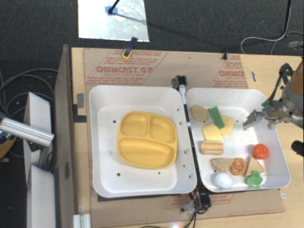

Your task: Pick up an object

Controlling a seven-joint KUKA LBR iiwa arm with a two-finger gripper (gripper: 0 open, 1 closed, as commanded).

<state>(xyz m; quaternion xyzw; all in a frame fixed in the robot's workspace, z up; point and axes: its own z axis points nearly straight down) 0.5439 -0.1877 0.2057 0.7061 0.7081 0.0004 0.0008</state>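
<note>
White ball (222,180): near edge, right bin (280,175)
Gripper (251,120): over right bin's far right, fingers' state unclear
Yellow tray (147,140): left bin (102,141)

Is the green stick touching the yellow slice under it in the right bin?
Touching. The camera view shows the green stick lying across the yellow slice's upper left edge, overlapping it with no gap between them.

Single fixed cam above the bench (266,65), looking down at a slant — far edge at top of frame. Mid-range: both bins — left bin (107,103) and right bin (280,172) — fit whole, dark floor (33,27) visible around. Arm (294,91) enters from frame right.
</note>
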